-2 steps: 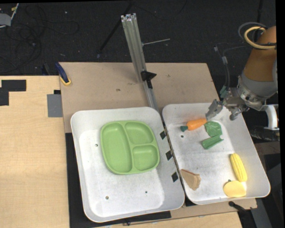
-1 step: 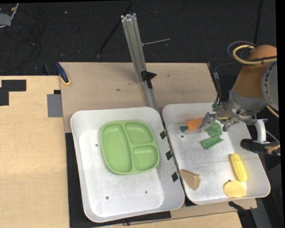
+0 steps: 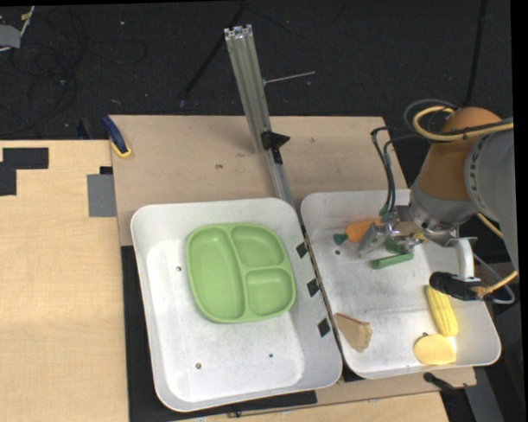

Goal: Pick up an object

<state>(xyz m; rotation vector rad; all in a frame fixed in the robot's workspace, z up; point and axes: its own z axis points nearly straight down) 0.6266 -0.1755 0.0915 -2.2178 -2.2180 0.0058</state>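
Observation:
The right bin [image 3: 384, 301] holds several toy foods. An orange carrot-like piece [image 3: 360, 230] with a green end lies at the bin's upper middle. My gripper [image 3: 382, 241] is low over the bin, right beside that orange piece and just above a flat green stick [image 3: 393, 261]. The gripper's metal end partly hides where the orange piece stops. A yellow corn cob [image 3: 441, 310] and a yellow lemon-like lump [image 3: 435, 349] lie at the bin's lower right. A brown wedge [image 3: 355, 331] rests near its lower left corner.
The left bin [image 3: 165, 339] bears a green divided plate [image 3: 241, 272]. A slanted metal post [image 3: 252, 102] rises behind the bins. The grey arm with its orange band [image 3: 468, 121] comes in over the right bin's upper right, trailing cables.

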